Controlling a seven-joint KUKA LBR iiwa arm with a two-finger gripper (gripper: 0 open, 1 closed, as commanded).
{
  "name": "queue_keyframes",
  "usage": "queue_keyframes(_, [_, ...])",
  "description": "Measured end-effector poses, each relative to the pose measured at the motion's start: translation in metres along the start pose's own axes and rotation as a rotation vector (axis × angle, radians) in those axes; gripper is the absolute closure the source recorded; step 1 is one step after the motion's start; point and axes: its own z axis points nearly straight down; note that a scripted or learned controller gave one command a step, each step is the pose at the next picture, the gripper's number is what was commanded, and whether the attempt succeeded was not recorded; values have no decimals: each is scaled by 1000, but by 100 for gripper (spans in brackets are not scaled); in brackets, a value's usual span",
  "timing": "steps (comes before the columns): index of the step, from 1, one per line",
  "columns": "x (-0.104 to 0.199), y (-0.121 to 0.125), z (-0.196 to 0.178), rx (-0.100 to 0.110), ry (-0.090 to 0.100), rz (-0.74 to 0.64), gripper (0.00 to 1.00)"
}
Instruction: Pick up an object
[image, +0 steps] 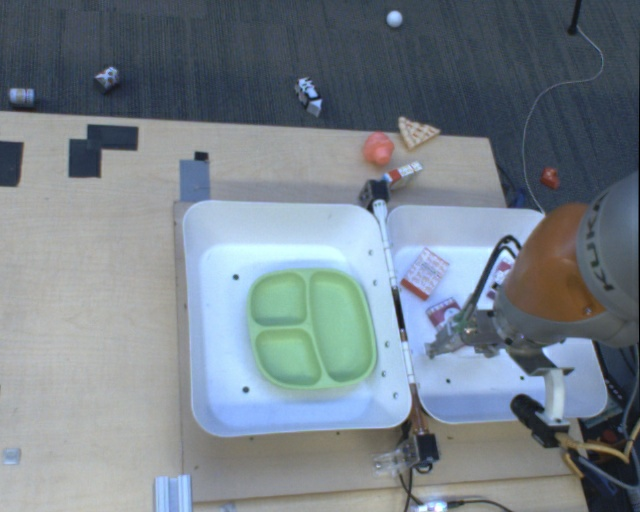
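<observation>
- Camera view: the grey arm (575, 280) with its orange band reaches in from three o'clock over the right bin (455, 400); its pincer (448, 338) hangs low near the bin's middle.
- I cannot tell whether the pincer is open or closed; its tips blur against the white floor.
- Task things: a red-and-white packet (424, 272) lies at about eleven o'clock in the right bin, and a smaller red wrapper (441, 310) sits just beside the pincer at its twelve o'clock.
- Progress, as I judge it: nothing shows between the tips, so no pick is done; the approach looks made, the grasp and lift are left.
- The left bin (215, 330) holds a green divided tray (310, 328) at its centre, well apart from the arm.
- On the desk (90, 330), past the bins at twelve o'clock, lie a red ball (378, 149), a pizza-slice toy (417, 132) and a small tube (403, 174).
- In the way: the divider between the bins at the pincer's nine o'clock, and a black cable (494, 262) looping over the wrist.
</observation>
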Motion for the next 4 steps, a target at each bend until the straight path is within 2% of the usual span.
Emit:
queue_keyframes(1, [-21, 109, 14, 9, 2, -2, 0])
queue_keyframes(2, [-21, 111, 2, 3, 1, -8, 100])
queue_keyframes(3, [-97, 84, 13, 8, -1, 0, 100])
queue_keyframes(4, [-120, 144, 15, 11, 2, -3, 100])
